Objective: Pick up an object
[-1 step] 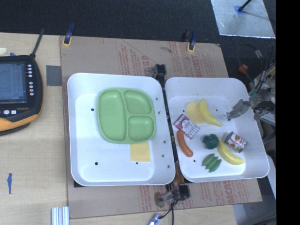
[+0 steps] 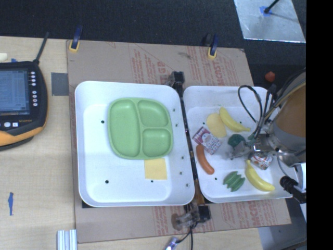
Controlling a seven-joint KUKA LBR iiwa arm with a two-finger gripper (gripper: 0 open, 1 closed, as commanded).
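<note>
Grey arm (image 2: 294, 116) enters from right, wrist bent down; pincer (image 2: 243, 149) low, fingers indistinct.

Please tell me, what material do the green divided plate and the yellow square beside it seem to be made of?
The green divided plate looks like moulded plastic with a matte finish: uniform pale green, rounded compartment ridges, soft highlights only. The yellow square, lying flat in the left bin just below the plate, looks like a thin plastic or foam toy cheese slice; its flat, even colour leaves this open.

Faint red lettering is printed in rows on the cardboard sheet (image 2: 156, 61) under the bins, but no word can be made out. Print on the small packet (image 2: 207, 139) is too blurred to be read.
</note>
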